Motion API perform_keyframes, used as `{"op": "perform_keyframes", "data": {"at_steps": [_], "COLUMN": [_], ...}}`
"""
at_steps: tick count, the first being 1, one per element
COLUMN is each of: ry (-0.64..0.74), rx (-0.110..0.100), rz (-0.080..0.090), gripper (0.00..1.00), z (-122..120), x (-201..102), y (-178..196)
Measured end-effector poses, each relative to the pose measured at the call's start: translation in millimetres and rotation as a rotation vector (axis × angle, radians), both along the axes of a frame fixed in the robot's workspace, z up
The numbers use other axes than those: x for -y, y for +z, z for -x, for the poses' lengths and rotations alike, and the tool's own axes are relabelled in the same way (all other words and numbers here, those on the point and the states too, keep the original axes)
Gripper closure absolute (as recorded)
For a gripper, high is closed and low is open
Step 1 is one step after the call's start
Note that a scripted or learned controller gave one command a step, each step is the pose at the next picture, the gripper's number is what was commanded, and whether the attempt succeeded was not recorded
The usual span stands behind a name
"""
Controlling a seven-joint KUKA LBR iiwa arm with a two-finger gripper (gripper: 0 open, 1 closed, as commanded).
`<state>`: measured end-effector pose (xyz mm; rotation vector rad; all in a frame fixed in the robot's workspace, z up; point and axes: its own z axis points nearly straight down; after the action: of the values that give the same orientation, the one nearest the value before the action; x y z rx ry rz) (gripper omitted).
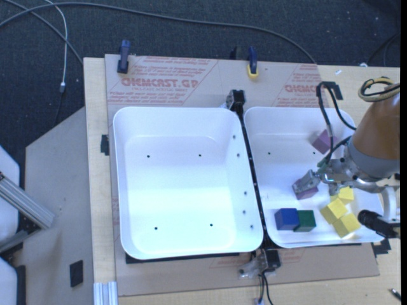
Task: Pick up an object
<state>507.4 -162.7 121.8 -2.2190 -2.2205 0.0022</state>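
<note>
Purple block low in right white bin, touching grey gripper; we can't tell finger spread or grip. We advise centring over block, clear of blue cube.

Grey arm with broad orange band, black cables looping above, small metallic claw

light: bright, even | glare: white bins washed out | focus: slightly soft
</note>
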Motion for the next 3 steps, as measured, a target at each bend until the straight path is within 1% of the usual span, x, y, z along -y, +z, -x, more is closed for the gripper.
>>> {"op": "perform_keyframes", "data": {"at_steps": [1,2,3], "ry": [-0.001,-0.001,0.000], "rx": [0.000,0.004,0.008], "rz": [0.000,0.001,0.002], "gripper": [0.00,1.00,1.00], "z": [0.7,-0.3,-0.5], "x": [-0.4,0.0,-2.6], "y": [-35.7,-23.4,39.2]}}
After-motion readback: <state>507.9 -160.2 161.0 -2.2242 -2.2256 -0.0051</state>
